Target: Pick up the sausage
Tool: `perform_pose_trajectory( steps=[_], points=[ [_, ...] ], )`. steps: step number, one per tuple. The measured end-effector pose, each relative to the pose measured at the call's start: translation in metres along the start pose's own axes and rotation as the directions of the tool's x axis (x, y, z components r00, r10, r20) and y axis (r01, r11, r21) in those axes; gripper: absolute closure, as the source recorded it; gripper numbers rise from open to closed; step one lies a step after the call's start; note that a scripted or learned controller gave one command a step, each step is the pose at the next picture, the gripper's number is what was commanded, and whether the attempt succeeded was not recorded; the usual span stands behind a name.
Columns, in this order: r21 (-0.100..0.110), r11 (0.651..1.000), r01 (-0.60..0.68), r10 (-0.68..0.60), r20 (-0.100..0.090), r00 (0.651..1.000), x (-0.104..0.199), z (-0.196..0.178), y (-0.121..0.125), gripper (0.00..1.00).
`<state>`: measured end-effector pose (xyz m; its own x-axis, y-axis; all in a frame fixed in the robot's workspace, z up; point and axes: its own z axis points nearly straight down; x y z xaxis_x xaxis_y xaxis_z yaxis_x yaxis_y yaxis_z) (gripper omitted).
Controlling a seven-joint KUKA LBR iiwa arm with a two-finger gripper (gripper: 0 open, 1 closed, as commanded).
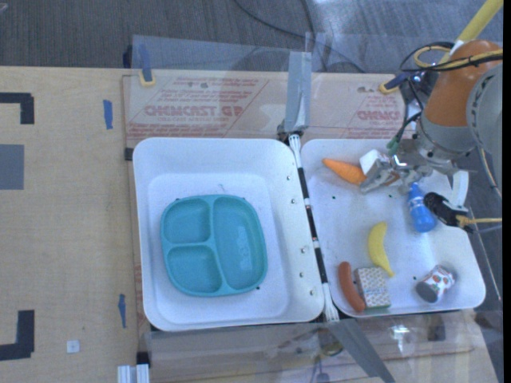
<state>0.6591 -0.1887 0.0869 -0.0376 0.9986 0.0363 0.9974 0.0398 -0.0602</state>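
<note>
Lying at the near left corner of the right bin [319,166], the sausage [350,286] is being left untouched, its length pressed close to the bin's dividing wall and its right side just beside a small patterned block [373,287]. That crowding is judged to be awkward: fingers coming down across the sausage are being given little room on either flank, so an approach along its free upper end is likely being favoured.

The end effector [382,175] is being held over the far part of the same bin, well apart from the sausage and just beside the carrot [345,171]. Its metal fingers are being seen splayed apart with nothing between them, so it is being judged open and empty. A blue bottle [417,210] is lying under the wrist side, a banana [378,247] is lying between the end effector and the sausage, and a small grey and red object [435,283] is resting near the right corner.

The left bin [152,166] is being occupied by a teal divided plate [213,244], presumably set there as a drop place.

On the protective film of the clear sheets behind the bins [200,102], red lettering is being shown; "CHEMCAST GP" is being read with some doubt, the finer print being too small to read.
</note>
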Motion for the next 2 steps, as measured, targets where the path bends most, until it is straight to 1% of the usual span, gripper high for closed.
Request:
perform_pose_trajectory(
  steps=[1, 2],
  points=[
    [-0.006, 0.998, -0.060, 0.060, -0.008, 0.998, -0.010, -0.012, 0.001, 0.00],
    [0.000, 0.981, 0.193, -0.193, 0.044, 0.980, 0.015, 0.002, -0.005, 0.00]
  ],
)
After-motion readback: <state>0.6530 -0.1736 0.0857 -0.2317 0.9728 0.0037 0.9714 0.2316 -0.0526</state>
